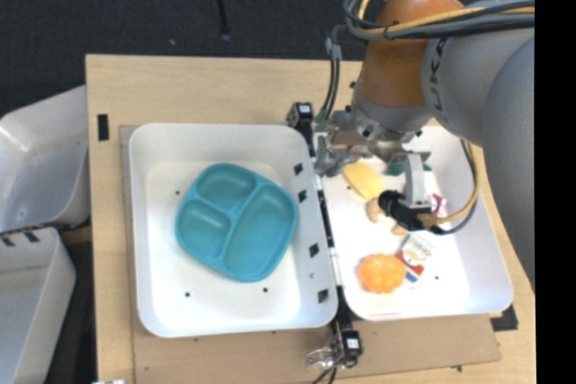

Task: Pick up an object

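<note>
My gripper [345, 154] hangs low over the far left part of the right bin [468, 283], close to the wall between the two bins. A pale yellow wedge [363, 179] lies right beside it, touching or nearly touching. Nearer the front lie a small tan piece [375, 210], an orange rounded toy [382, 272] and a small white item with red and blue marks [416, 253]. The wrist hides whatever lies farther back in this bin.
The left bin [153, 283] holds a blue divided plate [237, 221] at its middle. The arm's grey body and orange band [405, 40] cover the right bin's far side. A white container [36, 157] stands off the bench at the left.
</note>
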`<state>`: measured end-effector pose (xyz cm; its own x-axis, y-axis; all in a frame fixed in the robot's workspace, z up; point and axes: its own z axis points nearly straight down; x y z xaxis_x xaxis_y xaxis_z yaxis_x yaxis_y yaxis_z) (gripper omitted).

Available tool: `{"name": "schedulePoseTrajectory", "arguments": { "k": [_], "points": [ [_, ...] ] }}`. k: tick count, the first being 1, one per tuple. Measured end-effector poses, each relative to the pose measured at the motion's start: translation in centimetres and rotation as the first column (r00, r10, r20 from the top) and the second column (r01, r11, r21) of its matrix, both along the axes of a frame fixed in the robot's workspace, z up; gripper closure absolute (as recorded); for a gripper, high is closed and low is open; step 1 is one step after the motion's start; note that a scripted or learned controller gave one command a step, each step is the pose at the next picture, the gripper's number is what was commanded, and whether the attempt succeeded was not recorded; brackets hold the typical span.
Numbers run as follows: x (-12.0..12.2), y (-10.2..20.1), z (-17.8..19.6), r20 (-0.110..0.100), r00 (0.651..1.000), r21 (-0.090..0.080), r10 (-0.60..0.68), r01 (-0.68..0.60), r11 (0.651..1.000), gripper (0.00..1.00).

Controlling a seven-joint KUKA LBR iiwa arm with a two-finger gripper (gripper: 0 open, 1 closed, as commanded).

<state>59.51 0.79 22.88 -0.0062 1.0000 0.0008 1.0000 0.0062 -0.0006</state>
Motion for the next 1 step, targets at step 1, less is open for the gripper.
{"name": "schedulePoseTrajectory", "arguments": {
  "k": [1],
  "points": [
    [-0.2,5.03,1.64,0.003,1.0,0.001,0.001,-0.001,1.0,1.0]
  ]
}}
